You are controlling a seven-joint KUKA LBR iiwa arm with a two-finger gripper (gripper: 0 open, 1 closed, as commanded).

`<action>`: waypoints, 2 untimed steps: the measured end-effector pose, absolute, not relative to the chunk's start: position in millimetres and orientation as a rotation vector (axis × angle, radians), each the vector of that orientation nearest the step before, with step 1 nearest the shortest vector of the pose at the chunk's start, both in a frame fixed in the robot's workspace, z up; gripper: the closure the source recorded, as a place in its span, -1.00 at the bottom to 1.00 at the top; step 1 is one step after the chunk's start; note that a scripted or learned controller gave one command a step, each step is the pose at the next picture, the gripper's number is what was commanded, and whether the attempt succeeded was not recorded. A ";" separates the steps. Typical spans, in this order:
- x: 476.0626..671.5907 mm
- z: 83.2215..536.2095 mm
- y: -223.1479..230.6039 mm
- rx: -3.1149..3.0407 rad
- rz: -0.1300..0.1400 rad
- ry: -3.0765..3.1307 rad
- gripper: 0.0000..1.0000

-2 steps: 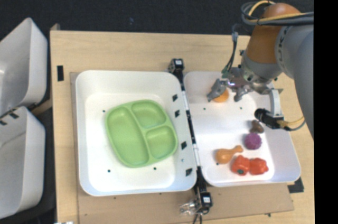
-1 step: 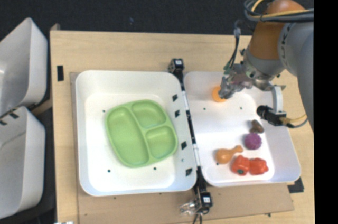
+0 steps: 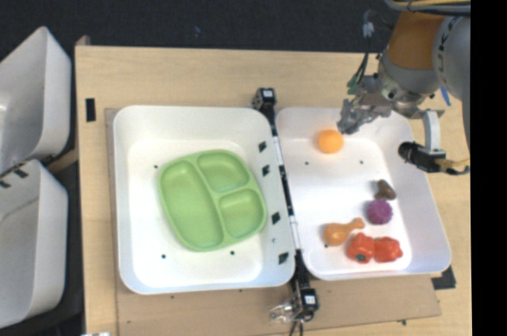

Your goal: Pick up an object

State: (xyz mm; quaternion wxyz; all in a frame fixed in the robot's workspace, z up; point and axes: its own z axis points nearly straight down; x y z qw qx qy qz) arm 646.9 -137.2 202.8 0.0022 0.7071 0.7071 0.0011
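So the closest thing to grab is the orange ball (image 3: 329,141), sitting on the floor of the right bin (image 3: 412,247) just below and a touch left of my pincer (image 3: 349,123). The tips hang right beside the ball's upper right edge, and I can't say for sure whether they touch it. The pincer itself is a dark blur from up here, so I honestly can't tell how wide it stands, and I see nothing clamped in it.

Further from the pincer, toward the near right part of the same bin, there's a small brown lump (image 3: 385,189), and just below that a purple round thing (image 3: 379,211). Nearer the front edge lies an orange pear-shaped piece (image 3: 341,232), and right beside it a red pepper-looking pair (image 3: 374,249), the two nearly touching.

The arm (image 3: 418,33) comes down from the upper right, with its orange band above the wrist.

Way off to the pincer's left, across the divider, the left bin (image 3: 142,263) holds a green tray with three compartments (image 3: 211,199), lying flat and turned at a slant. Both bins sit side by side on the tan counter (image 3: 95,192).
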 end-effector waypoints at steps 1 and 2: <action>648.1 257.3 -138.9 2.215 0.005 2.218 1.00; 635.6 248.1 -90.5 2.217 -0.001 2.225 1.00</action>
